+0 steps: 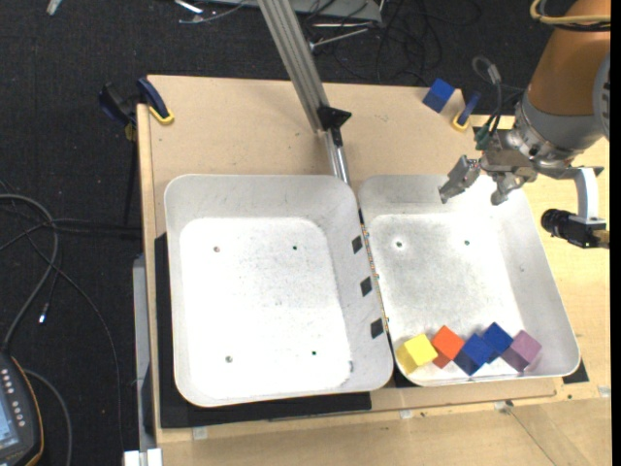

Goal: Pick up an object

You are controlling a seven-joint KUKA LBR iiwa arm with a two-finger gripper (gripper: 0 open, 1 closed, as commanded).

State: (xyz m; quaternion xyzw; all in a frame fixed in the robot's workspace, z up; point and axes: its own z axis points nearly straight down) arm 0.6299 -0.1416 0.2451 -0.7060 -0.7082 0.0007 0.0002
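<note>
Camera view showed the gripper poised over the far rim of the right bin, its two fingers spread apart with nothing between them. Along that bin's near edge sat a row of blocks: a yellow block, an orange block, a blue block and a purple block, apparently touching one another, though the angle made that hard to confirm. The left bin lay beside it. Another small blue cube rested on the bench beyond the bins.
</note>
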